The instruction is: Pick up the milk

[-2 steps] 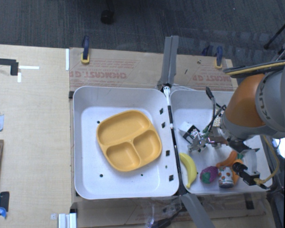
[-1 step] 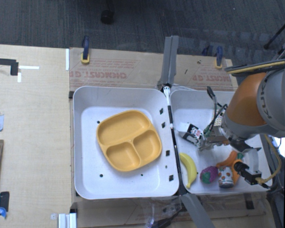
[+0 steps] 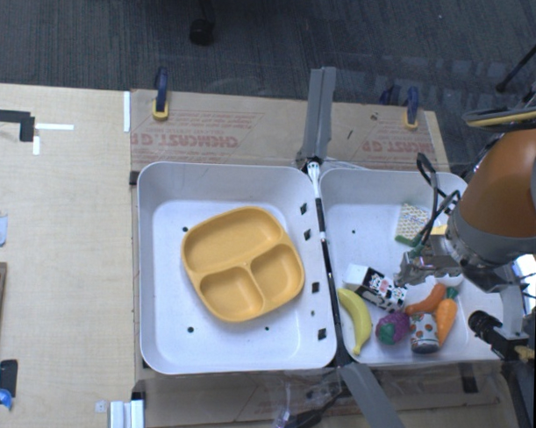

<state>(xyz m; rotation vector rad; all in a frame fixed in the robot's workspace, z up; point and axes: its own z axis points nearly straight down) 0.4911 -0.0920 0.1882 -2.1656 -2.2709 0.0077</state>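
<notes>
The milk (image 3: 379, 288) is a small white carton with black cow patches. It lies on its side in the right bin (image 3: 365, 212), near the bin's front left, just behind the banana (image 3: 356, 319). My gripper (image 3: 415, 269) hangs low over the same bin, just to the right of the carton and a little behind it. Nothing shows between it and the carton, and the grey wrist with its orange band (image 3: 506, 186) covers the bin's right side.
Crowded beside the milk are a purple grape bunch (image 3: 391, 328), two carrots (image 3: 443, 317), and a small can (image 3: 424, 337). A green-patterned packet (image 3: 413, 223) lies farther back. The left bin (image 3: 161, 249) holds a yellow divided plate (image 3: 242, 263).
</notes>
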